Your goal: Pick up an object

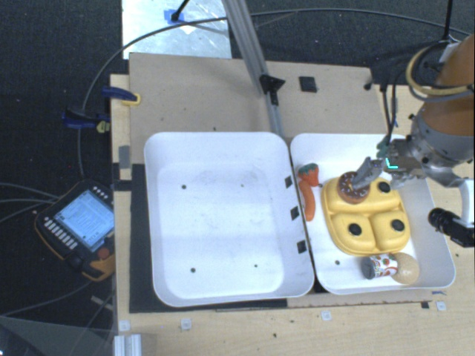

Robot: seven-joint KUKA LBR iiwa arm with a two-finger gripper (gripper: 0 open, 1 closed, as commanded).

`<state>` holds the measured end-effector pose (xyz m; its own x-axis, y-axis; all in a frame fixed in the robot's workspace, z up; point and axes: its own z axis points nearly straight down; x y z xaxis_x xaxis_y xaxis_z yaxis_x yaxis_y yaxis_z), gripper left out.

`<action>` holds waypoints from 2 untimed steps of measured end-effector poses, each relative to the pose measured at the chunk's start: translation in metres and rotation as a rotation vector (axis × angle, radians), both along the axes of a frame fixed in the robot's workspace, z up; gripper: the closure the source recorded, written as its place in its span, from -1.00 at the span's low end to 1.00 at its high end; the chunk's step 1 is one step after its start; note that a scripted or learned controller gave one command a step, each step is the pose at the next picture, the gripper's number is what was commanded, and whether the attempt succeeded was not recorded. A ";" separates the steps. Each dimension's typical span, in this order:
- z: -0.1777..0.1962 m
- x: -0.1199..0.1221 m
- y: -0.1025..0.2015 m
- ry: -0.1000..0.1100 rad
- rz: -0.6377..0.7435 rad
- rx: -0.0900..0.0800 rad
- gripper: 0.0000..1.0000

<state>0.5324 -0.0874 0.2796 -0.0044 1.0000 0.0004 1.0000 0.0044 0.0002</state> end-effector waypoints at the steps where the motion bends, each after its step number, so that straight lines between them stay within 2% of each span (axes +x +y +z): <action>1: 0.001 0.000 0.000 -0.002 0.000 0.000 -1.00; 2: -0.059 0.007 -0.003 0.003 -0.003 0.000 -1.00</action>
<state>0.5391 -0.0907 0.2204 -0.0013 1.0000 0.0000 1.0000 0.0013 -0.0024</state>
